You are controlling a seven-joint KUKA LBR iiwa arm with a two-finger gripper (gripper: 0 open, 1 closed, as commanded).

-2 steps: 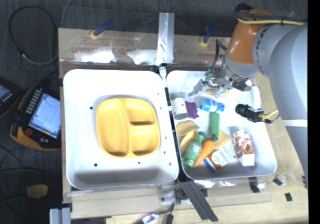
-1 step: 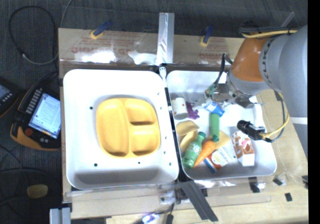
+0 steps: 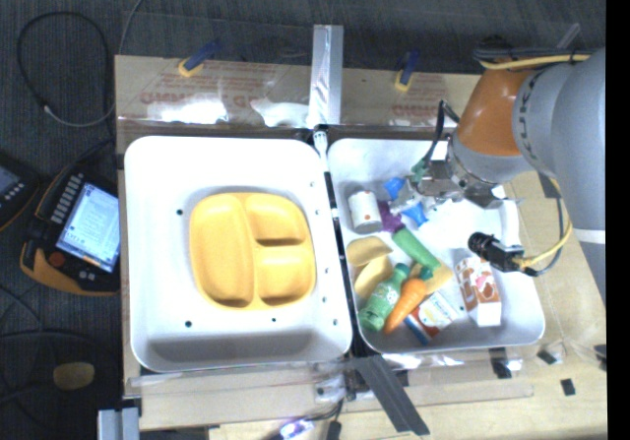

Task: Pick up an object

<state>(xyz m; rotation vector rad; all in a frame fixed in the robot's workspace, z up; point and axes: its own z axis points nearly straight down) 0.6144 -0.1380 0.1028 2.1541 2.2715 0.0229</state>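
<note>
The arm [image 3: 551, 133] is reaching in from the right, and its gripper [image 3: 425, 194] is hanging low over the upper part of the right bin [image 3: 527, 330]. Whether its jaws are released or clenched, I cannot tell from here.

Using the right bin as the landmark: the clutter is sitting in its left and lower part. One white cylinder [image 3: 363, 211] is lying near its upper left corner, with something purple [image 3: 391, 222] just beside it and a blue piece [image 3: 398, 189] right under the gripper. One green tube [image 3: 416, 249] is slanting across the middle. Lower down, one pale yellow banana-like piece [image 3: 368, 261] is lying along the left wall, one green bottle [image 3: 382, 296] is touching it, and one orange carrot [image 3: 410, 296] is pressing against the bottle. One small carton [image 3: 478, 292] is sitting toward the lower right, with another small packet [image 3: 434, 315] between it and the carrot. So the pickable things are crowding close together, touching one another.

Left of the right bin, the left bin [image 3: 157, 231] is holding one yellow divided tray [image 3: 251, 249]. Beyond that, a handheld pendant [image 3: 74, 231] is resting on the floor.
</note>
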